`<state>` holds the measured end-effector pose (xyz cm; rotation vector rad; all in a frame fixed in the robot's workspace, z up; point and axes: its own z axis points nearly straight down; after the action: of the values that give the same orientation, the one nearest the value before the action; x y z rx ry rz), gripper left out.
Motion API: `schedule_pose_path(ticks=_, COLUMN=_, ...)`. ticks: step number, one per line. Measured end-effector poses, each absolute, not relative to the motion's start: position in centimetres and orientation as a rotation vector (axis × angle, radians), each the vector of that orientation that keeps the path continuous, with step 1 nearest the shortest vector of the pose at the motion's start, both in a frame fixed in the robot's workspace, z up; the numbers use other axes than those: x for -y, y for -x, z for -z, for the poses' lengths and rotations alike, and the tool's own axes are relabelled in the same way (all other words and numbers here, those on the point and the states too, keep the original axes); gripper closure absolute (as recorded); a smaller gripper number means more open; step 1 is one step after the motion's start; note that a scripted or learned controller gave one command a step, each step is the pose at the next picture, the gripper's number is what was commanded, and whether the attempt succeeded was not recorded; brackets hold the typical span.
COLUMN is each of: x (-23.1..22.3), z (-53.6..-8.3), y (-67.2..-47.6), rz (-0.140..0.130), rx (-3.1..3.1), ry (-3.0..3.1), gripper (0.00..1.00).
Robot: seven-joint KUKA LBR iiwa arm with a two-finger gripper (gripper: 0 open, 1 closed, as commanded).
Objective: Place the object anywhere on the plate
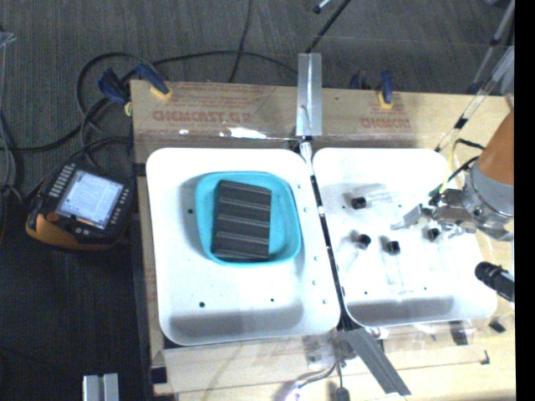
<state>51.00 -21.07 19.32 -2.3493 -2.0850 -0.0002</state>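
Block [243, 220] lying flat on plate [288, 224], in left bin [167, 224], so placement looking done. Arm sitting over right bin [401, 307], right edge; claw [436, 217] hanging near small dark bits [359, 241], well apart from plate. Claw state: cannot tell.

One fixed camera looks down at a slant on both white bins [242, 307], from well above the bench [251, 111]
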Motion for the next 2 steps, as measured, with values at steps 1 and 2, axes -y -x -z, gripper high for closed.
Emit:
schedule_pose_path(ticks=1, x=15.2, z=-16.7, y=-48.3, rz=-0.004, rx=2.039, ry=2.385, gripper=0.00)
schedule_pose_path(ticks=2, x=20.1, z=-21.1, y=-48.4, rz=-0.003, rx=2.274, ry=2.167, gripper=0.00)
